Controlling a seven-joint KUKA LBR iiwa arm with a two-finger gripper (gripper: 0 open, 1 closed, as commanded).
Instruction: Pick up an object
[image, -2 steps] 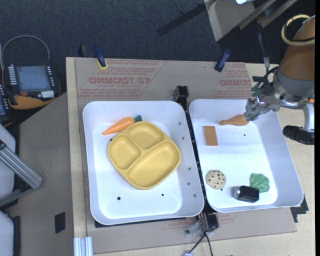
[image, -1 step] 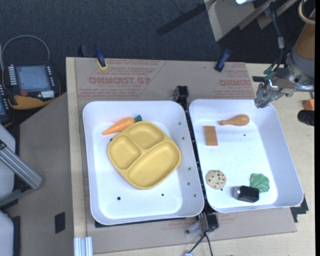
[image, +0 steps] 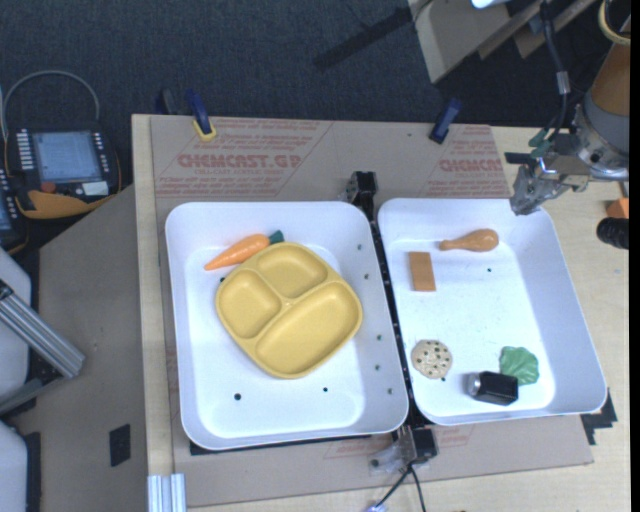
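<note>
Your arm (image: 610, 110) comes in from the upper right, its orange band high at the frame's corner, and the end effector (image: 527, 195) hangs at the far right corner of the right bin (image: 570, 300), just over the rim — you cannot tell how it is set, since the metal parts blur together there.

Nothing sits in its grasp. Nearest to it lies a tan drumstick-shaped piece (image: 470, 241), lying flat with its thin end pointing left, near the bin's back wall. Just below and to the left of that you have a small orange-brown rectangular block (image: 422, 271). Toward the front of the same bin, a speckled round cookie (image: 431, 358) sits close to the left wall, and a black boxy object (image: 492, 387) lies touching or just beside a green leafy piece (image: 520, 363).

In the left bin (image: 190, 300), a yellow divided plate (image: 288, 310) takes the middle — an orange carrot (image: 238, 250) with a green top rests at its upper left edge. Both bins sit on a cardboard sheet (image: 300, 160) on the worktop.
</note>
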